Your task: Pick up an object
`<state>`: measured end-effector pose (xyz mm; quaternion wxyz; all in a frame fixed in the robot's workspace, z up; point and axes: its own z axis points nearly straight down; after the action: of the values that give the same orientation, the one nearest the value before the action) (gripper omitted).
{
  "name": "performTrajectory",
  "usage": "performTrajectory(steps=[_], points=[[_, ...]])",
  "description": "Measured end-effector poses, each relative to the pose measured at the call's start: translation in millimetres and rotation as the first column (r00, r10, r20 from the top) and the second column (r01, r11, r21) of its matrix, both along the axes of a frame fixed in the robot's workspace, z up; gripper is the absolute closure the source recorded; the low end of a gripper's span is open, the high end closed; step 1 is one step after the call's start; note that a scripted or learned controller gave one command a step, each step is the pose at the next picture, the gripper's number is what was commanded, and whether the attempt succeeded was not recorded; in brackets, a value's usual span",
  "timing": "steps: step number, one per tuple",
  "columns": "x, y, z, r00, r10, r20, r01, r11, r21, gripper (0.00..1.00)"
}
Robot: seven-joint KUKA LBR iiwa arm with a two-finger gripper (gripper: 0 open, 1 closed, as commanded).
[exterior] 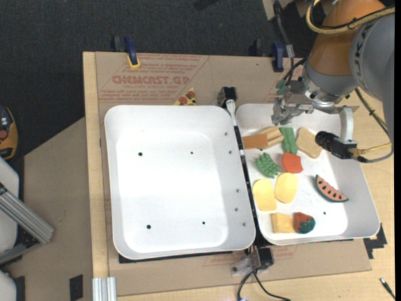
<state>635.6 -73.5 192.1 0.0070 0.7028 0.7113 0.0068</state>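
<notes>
Hovered low over the far end of the right bin (360, 221), gripper (285, 116) reaching in from the right under the grey arm (341, 49) with its orange band. Could not tell how far the fingers stood apart, nor whether anything sat between them; too small and dark to read. Just below the fingertips lay the green top of a toy carrot (289, 150), orange root pointing away toward the near side. Just to the left of the fingers, a tan wooden block (263, 139) lying across. To the right of them, a pale bread-like piece (307, 143), close beside the carrot. Further toward the near side, a green leafy toy (268, 165), then two yellow pieces (276, 190) side by side. Well beyond the fingers to the near right, a watermelon slice (329, 190). Farthest from the fingers, at the bin's near end, an orange block (282, 222) touching a strawberry-like toy (304, 222). Far off to the left of the fingers, the left bin (125, 130), white with a few dark dots.
</notes>
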Motion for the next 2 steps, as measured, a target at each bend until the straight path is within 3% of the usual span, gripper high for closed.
performTrajectory(steps=[1, 2], points=[[33.6, 70.2, 55.0, 1.000, -0.004, -0.009, 0.004, 1.000, 0.001, 1.00], [31.3, 158.3, 84.9, 1.000, -0.002, -0.012, 0.002, 1.000, 0.003, 1.00]])
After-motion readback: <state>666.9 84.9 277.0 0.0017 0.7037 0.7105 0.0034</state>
